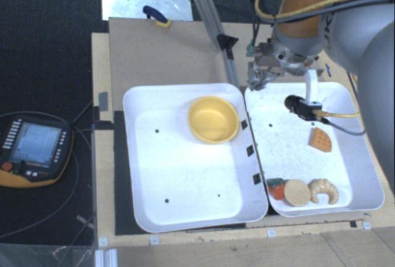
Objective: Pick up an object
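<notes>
My gripper (257, 79) hangs over the far left corner of the right bin (364, 161), under the orange-banded wrist. Nothing shows in it. A yellow bowl (213, 119) sits upright in the left bin (148, 198), near its far right corner and a little left of the gripper. In the right bin lie a waffle piece (320, 140) toward the right side, and along the near edge a croissant (324, 190), a round tan disc (297, 192) and a small red-orange item (276, 187) touching the disc.
A black fitting (300, 106) with a yellow cable hangs from the arm over the right bin. A slanted metal pole (208, 10) crosses the bench behind the bins. A teach pendant (32, 150) lies on the floor at left.
</notes>
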### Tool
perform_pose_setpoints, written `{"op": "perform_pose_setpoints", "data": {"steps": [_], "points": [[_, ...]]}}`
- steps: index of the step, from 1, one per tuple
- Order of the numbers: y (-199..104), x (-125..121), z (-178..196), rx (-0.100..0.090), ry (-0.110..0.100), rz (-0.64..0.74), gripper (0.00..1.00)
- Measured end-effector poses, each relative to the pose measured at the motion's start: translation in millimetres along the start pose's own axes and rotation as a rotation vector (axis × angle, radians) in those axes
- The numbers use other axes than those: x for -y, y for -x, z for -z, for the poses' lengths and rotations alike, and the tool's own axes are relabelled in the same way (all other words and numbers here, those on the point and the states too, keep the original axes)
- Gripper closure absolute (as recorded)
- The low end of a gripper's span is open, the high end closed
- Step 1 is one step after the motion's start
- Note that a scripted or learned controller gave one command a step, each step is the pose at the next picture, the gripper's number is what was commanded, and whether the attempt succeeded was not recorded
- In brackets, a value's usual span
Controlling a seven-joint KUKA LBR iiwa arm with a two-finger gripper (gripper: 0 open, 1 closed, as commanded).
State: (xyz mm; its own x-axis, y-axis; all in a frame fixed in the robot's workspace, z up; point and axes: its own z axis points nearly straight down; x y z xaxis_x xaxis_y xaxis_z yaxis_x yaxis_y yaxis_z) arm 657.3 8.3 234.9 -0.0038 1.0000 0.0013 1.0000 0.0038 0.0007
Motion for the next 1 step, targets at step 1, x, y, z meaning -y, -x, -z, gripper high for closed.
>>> {"op": "perform_pose_setpoints", "data": {"steps": [1], "points": [[-53.7,4.6,9.2,0.000,0.000,0.000,1.00]]}}
